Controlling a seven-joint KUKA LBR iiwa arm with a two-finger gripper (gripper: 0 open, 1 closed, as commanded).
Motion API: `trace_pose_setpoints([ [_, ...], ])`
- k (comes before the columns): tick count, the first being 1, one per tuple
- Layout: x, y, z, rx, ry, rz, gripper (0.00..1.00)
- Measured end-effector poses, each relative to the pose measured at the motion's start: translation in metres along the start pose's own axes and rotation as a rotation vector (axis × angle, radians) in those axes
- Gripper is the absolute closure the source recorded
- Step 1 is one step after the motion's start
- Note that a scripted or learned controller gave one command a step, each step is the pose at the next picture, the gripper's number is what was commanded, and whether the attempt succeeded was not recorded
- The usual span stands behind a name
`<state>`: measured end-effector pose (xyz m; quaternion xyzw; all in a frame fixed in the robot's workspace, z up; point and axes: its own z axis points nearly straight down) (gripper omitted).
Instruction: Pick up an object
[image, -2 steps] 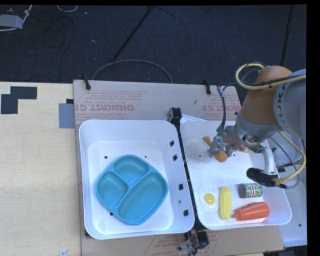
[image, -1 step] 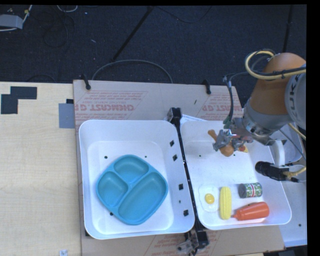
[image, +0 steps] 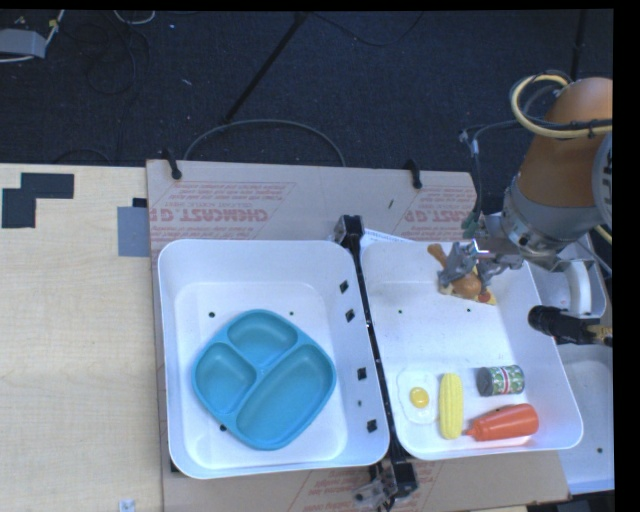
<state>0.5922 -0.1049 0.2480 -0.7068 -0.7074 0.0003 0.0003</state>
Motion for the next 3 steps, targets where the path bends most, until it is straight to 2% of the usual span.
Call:
trace_pose_setpoints([
  [2, 0.110, 0.007, -0.005, 0.004, 0.001, -0.004, 1.00],
  [3, 0.161, 0.013, 0.016, 0.008, 0.001, -0.004, 1.00],
])
